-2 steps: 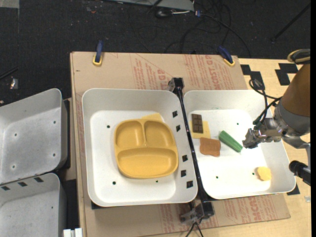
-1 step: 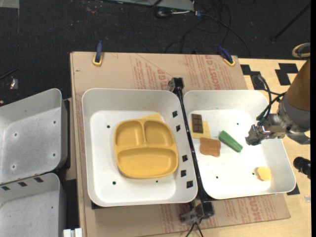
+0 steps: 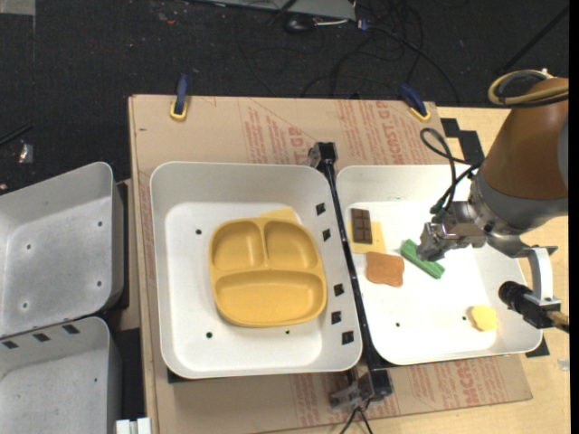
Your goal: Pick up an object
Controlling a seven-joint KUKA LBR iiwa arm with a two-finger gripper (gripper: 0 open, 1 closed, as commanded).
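Green block point(image 3: 422, 259) in right bin point(image 3: 507, 342), toward its far side, right under jaws point(image 3: 438, 240). Jaw state: cannot tell. Reach step, judged. Next: settle astride block, close, lift straight up.

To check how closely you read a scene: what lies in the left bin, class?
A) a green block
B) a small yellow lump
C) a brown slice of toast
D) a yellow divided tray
D: the yellow divided tray lies alone in the left bin, while the green block, brown slice and yellow lump lie in the right bin.
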